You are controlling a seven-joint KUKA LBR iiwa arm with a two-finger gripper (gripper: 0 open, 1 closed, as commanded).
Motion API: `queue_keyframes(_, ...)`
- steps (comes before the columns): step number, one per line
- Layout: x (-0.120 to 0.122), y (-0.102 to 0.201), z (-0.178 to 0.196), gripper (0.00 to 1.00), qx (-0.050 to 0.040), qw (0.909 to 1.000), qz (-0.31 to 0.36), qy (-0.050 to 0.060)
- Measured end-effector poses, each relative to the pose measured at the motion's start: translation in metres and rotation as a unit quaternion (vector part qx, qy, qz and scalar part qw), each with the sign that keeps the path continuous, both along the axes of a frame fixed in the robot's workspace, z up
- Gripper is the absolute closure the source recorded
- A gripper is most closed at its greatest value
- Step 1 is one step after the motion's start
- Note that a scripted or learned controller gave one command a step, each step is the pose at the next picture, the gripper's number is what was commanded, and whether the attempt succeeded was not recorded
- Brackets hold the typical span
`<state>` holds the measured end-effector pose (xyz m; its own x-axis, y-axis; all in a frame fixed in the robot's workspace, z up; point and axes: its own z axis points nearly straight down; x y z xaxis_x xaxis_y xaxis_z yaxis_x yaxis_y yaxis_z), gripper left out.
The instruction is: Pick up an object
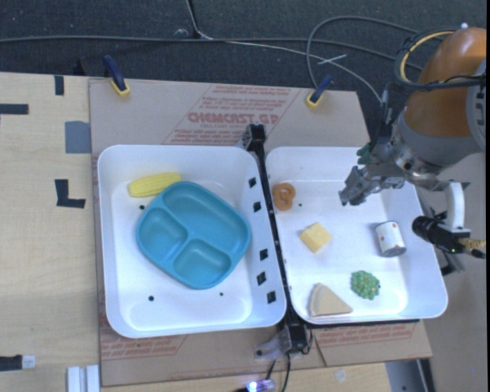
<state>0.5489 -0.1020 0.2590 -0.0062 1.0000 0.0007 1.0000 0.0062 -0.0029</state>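
Seen from above at a slant, two white bins are sitting side by side on a cardboard-covered surface (229, 113). The left bin (118, 243) is holding a blue divided tray (193, 233) with a yellow corn cob (153, 184) just beside its upper left corner. The right bin (425, 296) is holding five small things, all apart from one another: a brown ring like a doughnut (284, 195) near the divider, a yellow block (315, 238) in the middle, a pale wedge (328, 301) at the front, a green clump like broccoli (364, 284) beside it, and a small white can (389, 238) lying on its side to the right. The arm is reaching in from the right, and its pincer (355, 190) is hanging over the bin's upper part, above bare floor between the ring and the can; it has hold of nothing, and how wide it is standing cannot be told. The yellow block is probably the easiest pick: likely light and firm, with flat sides suiting a squeeze across its width. The can may roll and slip.
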Motion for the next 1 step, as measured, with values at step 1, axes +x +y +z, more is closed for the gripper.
queue_keyframes(1, 0.0057, 0.0458, -0.0028, 1.0, -0.0001, 1.0, 0.0, -0.001)
